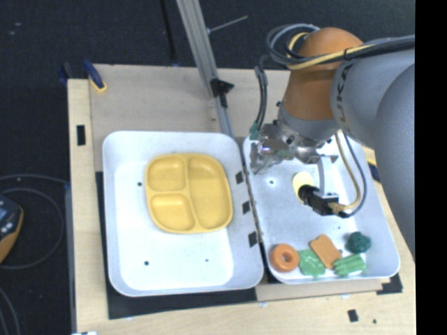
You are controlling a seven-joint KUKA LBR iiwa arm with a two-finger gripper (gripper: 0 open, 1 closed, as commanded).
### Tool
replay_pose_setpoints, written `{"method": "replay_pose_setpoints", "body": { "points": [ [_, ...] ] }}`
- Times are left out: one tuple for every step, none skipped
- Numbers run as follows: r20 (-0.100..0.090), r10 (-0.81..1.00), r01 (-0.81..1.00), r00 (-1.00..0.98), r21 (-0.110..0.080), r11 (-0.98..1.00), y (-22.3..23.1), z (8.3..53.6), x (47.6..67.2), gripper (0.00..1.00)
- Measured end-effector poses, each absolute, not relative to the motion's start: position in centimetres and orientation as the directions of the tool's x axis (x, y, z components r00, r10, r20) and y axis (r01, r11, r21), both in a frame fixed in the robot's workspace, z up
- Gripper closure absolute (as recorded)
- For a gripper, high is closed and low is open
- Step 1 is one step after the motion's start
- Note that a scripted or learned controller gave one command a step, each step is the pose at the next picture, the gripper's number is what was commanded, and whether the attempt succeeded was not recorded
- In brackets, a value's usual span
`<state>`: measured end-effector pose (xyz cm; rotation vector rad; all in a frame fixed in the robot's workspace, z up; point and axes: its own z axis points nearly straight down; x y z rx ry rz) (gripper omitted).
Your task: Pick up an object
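Observation:
My gripper (263,156) hangs over the far left corner of the right bin (370,208), close to the wall shared with the left bin. Nothing shows under it or in it. The loose objects lie in a row along the right bin's near edge, well apart from the gripper: an orange ring (284,257), a light green piece (311,264), an orange-brown block (325,250), a second green piece (350,264) and a dark green lump (359,241).
A yellow divided plate (189,192) lies in the left bin (126,257). A slanted metal pole (199,47) rises behind the bins. The arm's bulk covers the right bin's far right part.

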<state>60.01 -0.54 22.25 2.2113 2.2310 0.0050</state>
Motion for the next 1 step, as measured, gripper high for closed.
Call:
{"method": "replay_pose_setpoints", "body": {
  "points": [
    [0.002, 1.0, 1.0, -0.008, 0.002, 0.008, 4.77, 22.11, 59.94, 1.0]
  ]
}}
